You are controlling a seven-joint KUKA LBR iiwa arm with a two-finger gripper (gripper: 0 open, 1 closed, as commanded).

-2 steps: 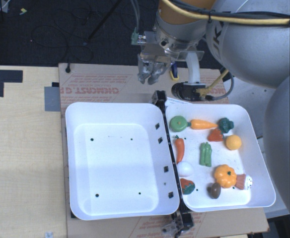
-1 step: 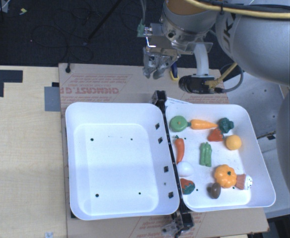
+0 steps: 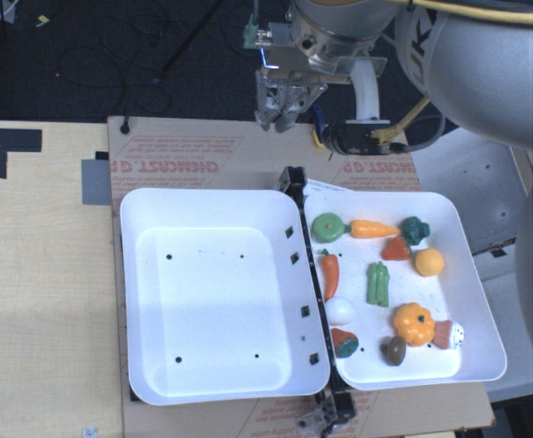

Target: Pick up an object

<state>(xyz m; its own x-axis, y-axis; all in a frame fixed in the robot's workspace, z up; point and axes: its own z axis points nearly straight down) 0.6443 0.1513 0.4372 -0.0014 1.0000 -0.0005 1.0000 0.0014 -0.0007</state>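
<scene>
1. White plastic is what you have to work with: two shallow bins side by side on a cardboard sheet (image 3: 212, 158), the left bin (image 3: 143, 245) and the right bin (image 3: 472, 272), joined along a black hinge strip (image 3: 305, 263).
2. Your gripper (image 3: 280, 117) hangs high over the far edge of the cardboard, above and behind both bins and well apart from every object. Its fingers point down, but they bunch together in shadow — you cannot tell from here whether they are parted or closed. Nothing shows between them.
3. All the things you could pick lie in the right bin. Along its far side: a green round piece (image 3: 328, 227), an orange carrot (image 3: 374, 230) just beside it, and a dark green broccoli-like piece (image 3: 414, 230) at the carrot's right end.
4. Just in front of those: a small red piece (image 3: 395, 250) and a yellow-orange ball (image 3: 428, 262), near each other.
5. Against the hinge side: a slim red-orange pepper (image 3: 329, 276), a white egg shape (image 3: 339, 312) touching its near end, and a red and green piece (image 3: 344, 342) nearer still.
6. Mid-bin stands a green pod (image 3: 378, 284), lying lengthwise.
7. At the near right — an orange pumpkin (image 3: 413, 324), a brown mushroom-like piece (image 3: 393, 350) just beside it, and a red and white piece (image 3: 447, 335) touching the pumpkin's right.
</scene>
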